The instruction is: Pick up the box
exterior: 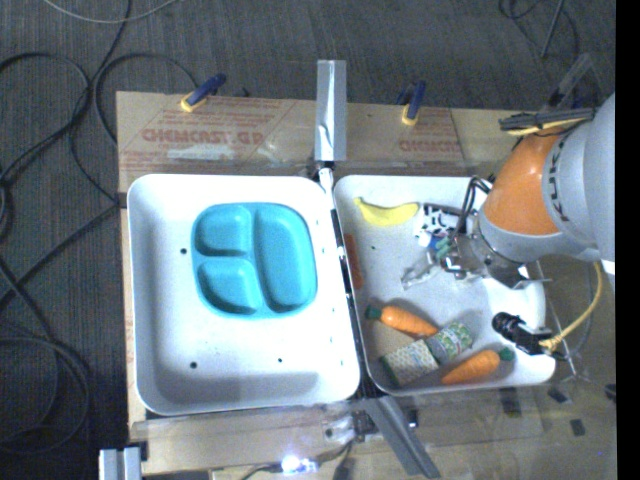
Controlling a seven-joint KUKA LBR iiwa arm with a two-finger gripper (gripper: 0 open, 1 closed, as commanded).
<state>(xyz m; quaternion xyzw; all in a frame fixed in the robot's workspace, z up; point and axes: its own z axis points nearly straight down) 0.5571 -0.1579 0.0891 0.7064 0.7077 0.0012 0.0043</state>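
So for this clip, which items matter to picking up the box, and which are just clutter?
Job:
box, lying in the right bin
claw, over that bin

Clutter:
two carrots
banana
blue divided tray, in the left bin

Tray in left bin; box between 2 carrots in right bin.

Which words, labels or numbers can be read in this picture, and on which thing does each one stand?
"KUKA", partly seen, on the grey arm.
Red print on the cardboard sheet under the bins: too blurred to read.
Print on the box in the right bin: too small to read.
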